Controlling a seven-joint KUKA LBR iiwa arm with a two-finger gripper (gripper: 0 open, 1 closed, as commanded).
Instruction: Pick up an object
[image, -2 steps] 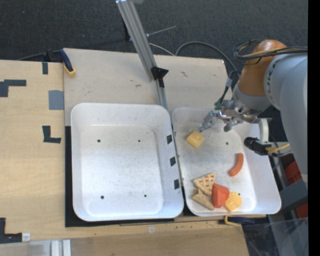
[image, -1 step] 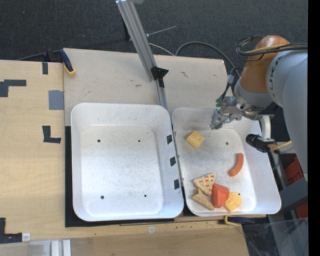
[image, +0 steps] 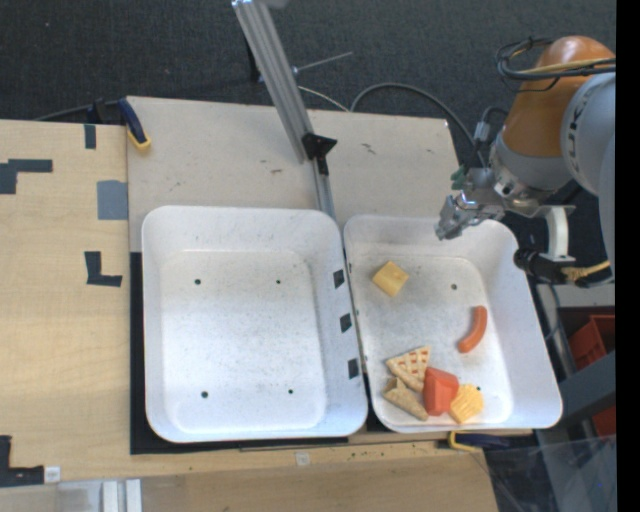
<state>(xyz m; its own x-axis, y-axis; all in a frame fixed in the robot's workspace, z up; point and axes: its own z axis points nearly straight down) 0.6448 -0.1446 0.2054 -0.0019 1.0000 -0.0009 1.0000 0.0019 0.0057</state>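
The right bin (image: 530, 340) holds a yellow cube (image: 391, 278) near its upper left, an orange-red sausage-shaped piece (image: 473, 329) at the right, and a cluster at the front: tan waffle-like wedges (image: 408, 368), a red block (image: 440, 390) and a small yellow ridged piece (image: 466, 404). My gripper (image: 452, 222) hangs over the bin's far rim, up and to the right of the yellow cube, with nothing visible between its fingers. The fingertips are too small and dark to read.
The left bin (image: 160, 300) lies beside the right one, with black clips (image: 345, 322) along the shared rim. A slanted metal pole (image: 290, 100) rises behind the bins. Cables (image: 400, 95) run across the bench behind the right bin.
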